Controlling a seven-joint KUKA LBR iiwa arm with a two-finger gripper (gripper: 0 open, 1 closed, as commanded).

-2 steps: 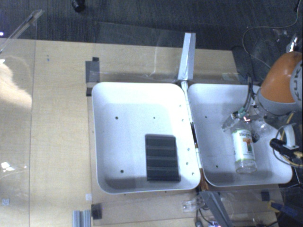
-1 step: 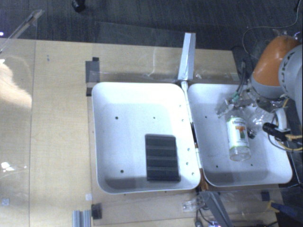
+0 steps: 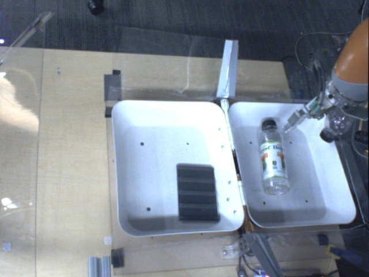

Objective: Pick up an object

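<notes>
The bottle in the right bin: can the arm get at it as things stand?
Probably yes. The bottle lies alone in the right bin, uncovered, and the end effector is close beside its cap.

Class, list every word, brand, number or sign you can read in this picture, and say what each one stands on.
No text can be read.
The bottle in the right bin has a label with green and orange print, too blurred to read.
The black ridged block in the left bin bears no markings.

Pale wooden bench (image 3: 63, 172) with two white bins (image 3: 124, 172) side by side on top
</notes>
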